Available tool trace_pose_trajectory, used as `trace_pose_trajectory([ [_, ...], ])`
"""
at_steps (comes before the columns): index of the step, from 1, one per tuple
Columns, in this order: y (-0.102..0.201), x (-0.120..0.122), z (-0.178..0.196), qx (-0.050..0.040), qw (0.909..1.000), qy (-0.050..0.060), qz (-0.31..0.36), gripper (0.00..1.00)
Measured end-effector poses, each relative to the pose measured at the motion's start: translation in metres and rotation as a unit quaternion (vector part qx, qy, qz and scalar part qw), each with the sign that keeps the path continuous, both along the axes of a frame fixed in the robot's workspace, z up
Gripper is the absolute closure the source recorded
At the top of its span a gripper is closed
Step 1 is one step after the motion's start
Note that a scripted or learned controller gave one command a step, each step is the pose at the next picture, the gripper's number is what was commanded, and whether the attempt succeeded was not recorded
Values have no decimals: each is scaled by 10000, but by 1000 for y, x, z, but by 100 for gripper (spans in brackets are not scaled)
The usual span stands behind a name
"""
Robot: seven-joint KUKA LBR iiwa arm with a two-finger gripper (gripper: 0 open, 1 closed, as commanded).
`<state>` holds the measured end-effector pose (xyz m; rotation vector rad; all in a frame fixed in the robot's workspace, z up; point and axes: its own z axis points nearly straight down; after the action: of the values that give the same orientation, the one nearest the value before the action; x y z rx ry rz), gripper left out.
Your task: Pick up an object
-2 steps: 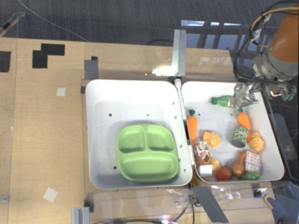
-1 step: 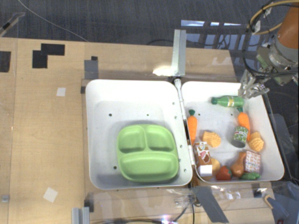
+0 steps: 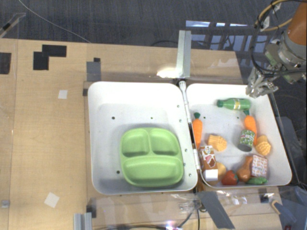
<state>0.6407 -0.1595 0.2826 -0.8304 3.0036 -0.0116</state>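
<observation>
My gripper (image 3: 260, 87) hangs over the far right corner of the right bin (image 3: 280, 128), just right of and above a green bottle (image 3: 234, 104) lying on its side. Nothing shows between its fingers. Below the bottle lie an orange carrot (image 3: 250, 123), a green can (image 3: 247, 138) and a yellow waffle-like piece (image 3: 263, 145). A second carrot (image 3: 197, 128) lies along the bin's left wall. Near the front sit a yellow bread piece (image 3: 217, 142), a small carton (image 3: 207, 157), a red tomato (image 3: 230, 178) and a patterned box (image 3: 259, 166).
The left bin (image 3: 105, 109) holds a green divided plate (image 3: 151, 156) toward its front. A metal post (image 3: 184, 51) stands behind the seam between the bins. The arm's cables (image 3: 268, 13) loop at the upper right.
</observation>
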Motion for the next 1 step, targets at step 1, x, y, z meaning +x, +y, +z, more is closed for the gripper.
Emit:
trace_pose_trajectory([
  [1, 1, 3, 14, 1, 10000, -62, 1, 100],
])
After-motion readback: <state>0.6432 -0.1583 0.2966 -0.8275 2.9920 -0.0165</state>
